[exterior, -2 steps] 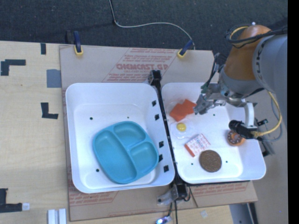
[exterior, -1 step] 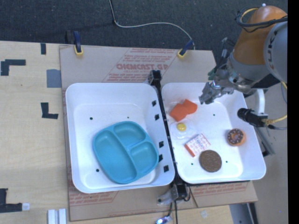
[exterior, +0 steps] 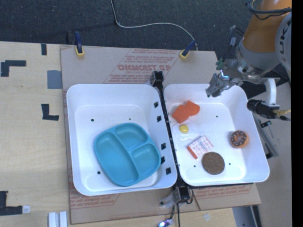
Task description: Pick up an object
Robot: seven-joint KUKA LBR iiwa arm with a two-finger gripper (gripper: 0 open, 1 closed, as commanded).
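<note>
Two bins [exterior: 75, 98] (six objects inside)

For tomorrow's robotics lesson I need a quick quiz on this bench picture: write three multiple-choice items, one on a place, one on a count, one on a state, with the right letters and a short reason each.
1. Where does the blue divided tray lie?
A. In the left bin
B. In the right bin
C. On the cardboard outside the bins

2. How many things lie in the right bin?
A. Two
B. Five
C. Eight

3. How does the gripper stand?
A. Resting on the tray
B. Pressed on the brown disc
C. Over the right bin's far edge, touching none of the things

Answers: 1 A, the tray fills much of the left bin. 2 B, orange piece, yellow-centred piece, red-and-white packet, brown disc, doughnut. 3 C, it is apart from all five.
</note>
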